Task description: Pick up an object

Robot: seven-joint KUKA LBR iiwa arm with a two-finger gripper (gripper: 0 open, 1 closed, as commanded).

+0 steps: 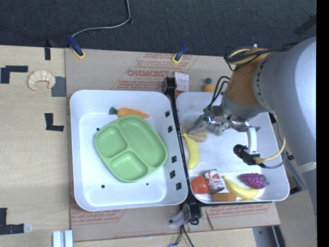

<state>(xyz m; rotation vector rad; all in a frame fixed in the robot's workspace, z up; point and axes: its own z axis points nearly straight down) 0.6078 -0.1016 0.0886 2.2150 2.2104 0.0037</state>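
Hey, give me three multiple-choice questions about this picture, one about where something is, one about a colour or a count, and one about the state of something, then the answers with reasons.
1. Where is the carrot?
A. left bin, beside the divided plate
B. right bin
C. on the cardboard

2. What colour is the divided plate?
A. white
B. green
C. orange

3. How does the divided plate lie?
A. upside down
B. on its edge
C. flat, compartments up

Answers: 1 A, it lies in the left bin at the plate's top edge. 2 B, it is pale green against the white bin. 3 C, its three compartments face the camera.
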